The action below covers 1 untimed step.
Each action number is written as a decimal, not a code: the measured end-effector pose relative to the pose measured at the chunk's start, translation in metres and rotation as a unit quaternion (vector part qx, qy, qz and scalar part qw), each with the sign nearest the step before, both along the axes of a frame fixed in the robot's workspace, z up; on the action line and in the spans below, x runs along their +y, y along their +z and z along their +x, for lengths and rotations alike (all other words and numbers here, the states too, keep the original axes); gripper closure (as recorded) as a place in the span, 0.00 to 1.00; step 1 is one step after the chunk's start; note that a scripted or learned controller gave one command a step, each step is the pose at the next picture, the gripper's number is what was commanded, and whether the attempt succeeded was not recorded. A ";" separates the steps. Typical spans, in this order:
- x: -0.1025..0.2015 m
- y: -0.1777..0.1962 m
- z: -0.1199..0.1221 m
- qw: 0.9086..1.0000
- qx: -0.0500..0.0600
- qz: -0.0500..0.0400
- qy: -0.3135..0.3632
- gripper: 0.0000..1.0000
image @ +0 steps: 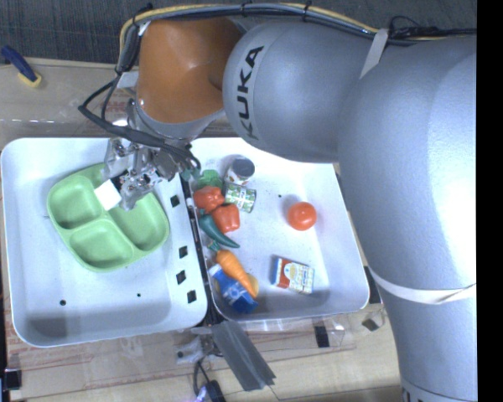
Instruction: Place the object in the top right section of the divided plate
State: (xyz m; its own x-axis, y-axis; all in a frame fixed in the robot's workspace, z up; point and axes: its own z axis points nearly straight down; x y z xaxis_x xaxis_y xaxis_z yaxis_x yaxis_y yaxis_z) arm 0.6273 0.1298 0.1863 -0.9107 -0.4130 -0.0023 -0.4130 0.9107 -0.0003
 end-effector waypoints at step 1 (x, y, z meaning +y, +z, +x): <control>0.006 -0.012 0.024 0.988 -0.001 0.000 0.152 1.00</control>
